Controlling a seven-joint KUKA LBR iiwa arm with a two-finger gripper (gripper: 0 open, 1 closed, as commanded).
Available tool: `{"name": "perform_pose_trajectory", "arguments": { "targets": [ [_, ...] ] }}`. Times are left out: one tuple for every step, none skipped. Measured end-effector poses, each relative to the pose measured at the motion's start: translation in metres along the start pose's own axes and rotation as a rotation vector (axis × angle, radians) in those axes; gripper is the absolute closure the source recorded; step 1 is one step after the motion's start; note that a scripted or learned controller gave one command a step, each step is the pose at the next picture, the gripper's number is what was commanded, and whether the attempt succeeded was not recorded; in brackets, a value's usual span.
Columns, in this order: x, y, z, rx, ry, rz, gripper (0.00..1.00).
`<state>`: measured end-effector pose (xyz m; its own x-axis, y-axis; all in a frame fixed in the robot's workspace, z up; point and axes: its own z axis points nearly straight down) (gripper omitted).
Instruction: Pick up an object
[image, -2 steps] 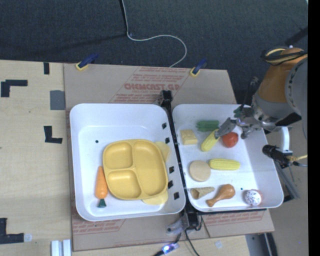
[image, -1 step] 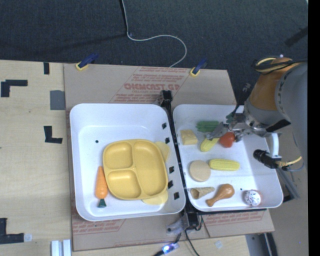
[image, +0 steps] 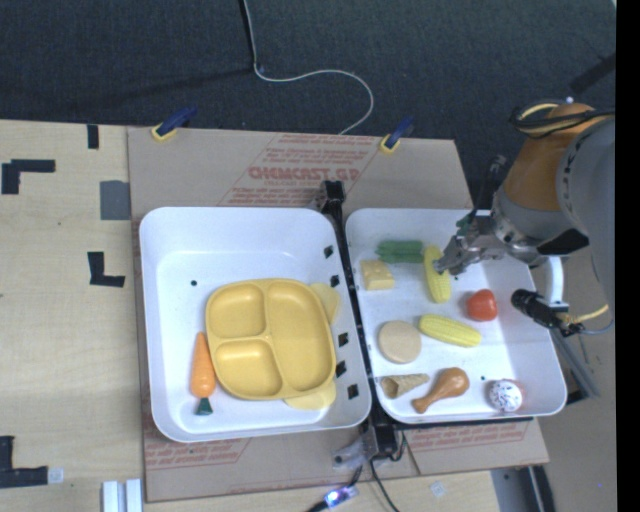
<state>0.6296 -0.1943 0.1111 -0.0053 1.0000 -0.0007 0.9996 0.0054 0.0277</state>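
Observation:
In the right bin (image: 530, 395) lie a green bean pod (image: 400, 250), a cheese wedge (image: 376, 274), two corn cobs (image: 436, 277) (image: 449, 330), a red tomato (image: 482, 305), a beige round cookie (image: 399, 342), an ice-cream cone (image: 403, 384), a chicken drumstick (image: 441, 388) and a speckled white ball (image: 504, 396). My gripper (image: 452, 258) hangs over the bin's upper middle, just right of the upright corn cob and above the tomato. Nothing shows between its fingers.
The left bin (image: 170, 250) holds a yellow divided plate (image: 270, 335) and an orange carrot (image: 202, 372) at its left. Clips (image: 174, 122) (image: 397, 132) pin the cardboard sheet under the bins. A white cable (image: 320, 75) loops behind the bench. The arm's grey body (image: 560, 190) overhangs the right bin's edge.

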Motion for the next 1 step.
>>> {"name": "perform_pose_trajectory", "arguments": {
  "targets": [
    [-0.0060, -0.0060, -0.0544, 0.025, -0.001, 0.004, 1.00]
  ]
}}
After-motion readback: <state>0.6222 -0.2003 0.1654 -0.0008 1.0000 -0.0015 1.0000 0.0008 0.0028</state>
